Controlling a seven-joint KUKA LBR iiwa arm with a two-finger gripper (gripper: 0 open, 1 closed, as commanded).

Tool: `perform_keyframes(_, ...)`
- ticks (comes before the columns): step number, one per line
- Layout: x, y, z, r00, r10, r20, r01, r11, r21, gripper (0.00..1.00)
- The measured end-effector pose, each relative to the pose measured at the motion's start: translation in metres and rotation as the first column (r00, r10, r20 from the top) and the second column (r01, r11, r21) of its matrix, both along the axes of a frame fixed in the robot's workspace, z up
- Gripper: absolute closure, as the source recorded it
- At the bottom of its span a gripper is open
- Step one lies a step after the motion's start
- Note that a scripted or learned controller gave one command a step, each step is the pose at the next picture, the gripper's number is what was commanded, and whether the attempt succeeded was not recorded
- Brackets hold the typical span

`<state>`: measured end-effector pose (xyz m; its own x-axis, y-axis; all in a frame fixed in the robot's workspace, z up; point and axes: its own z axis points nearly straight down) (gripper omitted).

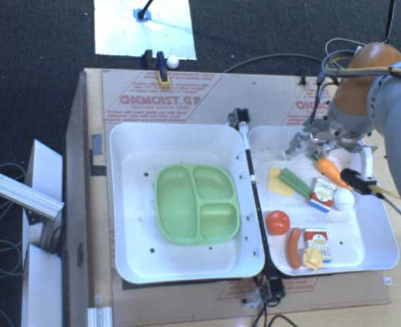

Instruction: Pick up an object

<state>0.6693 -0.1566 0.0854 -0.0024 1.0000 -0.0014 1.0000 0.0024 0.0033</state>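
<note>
Carrot (329, 168) near the right bin's (384, 247) far edge looks light, stiff and smooth to us, best gripped mid-body, while the gripper (308, 142) beside it hides its opening from us.

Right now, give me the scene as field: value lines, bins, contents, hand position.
left bin: holds a green divided plate
right bin: toy food
items: carrot, egg, tomato, sausage, yellow cheese slice, green stick, two small cartons
hand: over the right bin's far end, near the carrot
hand contents: nothing visibly between the fingers
arm: enters from the right
</note>
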Motion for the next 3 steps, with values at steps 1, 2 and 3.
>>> perform_keyframes(1, 0.000, 0.008, -0.001, 1.000, 0.001, -0.001, -0.001, 1.000, 0.000, 0.00)
perform_keyframes(2, 0.000, 0.016, -0.001, 1.000, 0.002, -0.001, -0.002, 1.000, 0.000, 0.00)
perform_keyframes(3, 0.000, 0.025, -0.001, 1.000, 0.002, -0.001, -0.002, 1.000, 0.001, 0.00)
